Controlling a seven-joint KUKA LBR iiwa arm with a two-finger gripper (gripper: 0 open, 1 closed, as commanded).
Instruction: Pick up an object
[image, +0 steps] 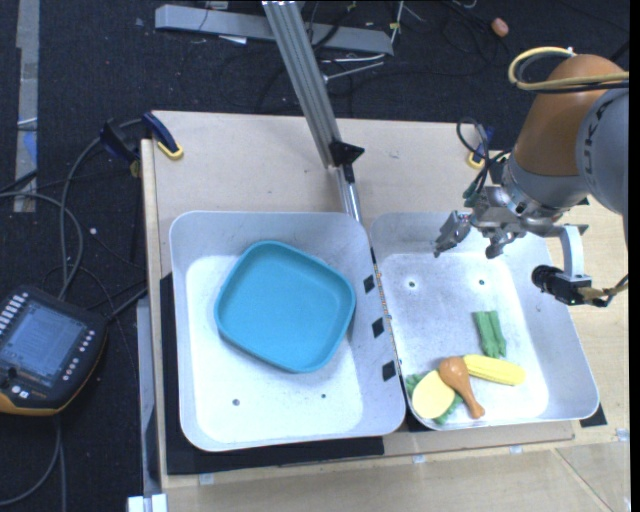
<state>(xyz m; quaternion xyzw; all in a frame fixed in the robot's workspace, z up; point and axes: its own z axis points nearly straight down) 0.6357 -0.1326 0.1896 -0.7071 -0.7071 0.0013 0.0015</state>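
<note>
A blue square plate (285, 305) lies tilted in the left bin (200, 400). Small toy foods sit in the right bin (440, 300) near its front edge: a green piece (489, 332), a yellow corn-like piece (494, 371), an orange drumstick-shaped piece (460, 382), and a yellow round piece (432, 396) on something green. My gripper (470, 240) hangs over the back of the right bin, well behind the toy foods. Its two fingers stand apart with nothing between them.
A slanted metal pole (315, 95) crosses over the back of the bench between the bins. Blue and yellow clamps (160, 135) grip the bench's back corners. A handheld pendant (40, 350) and cables lie on the floor at the left.
</note>
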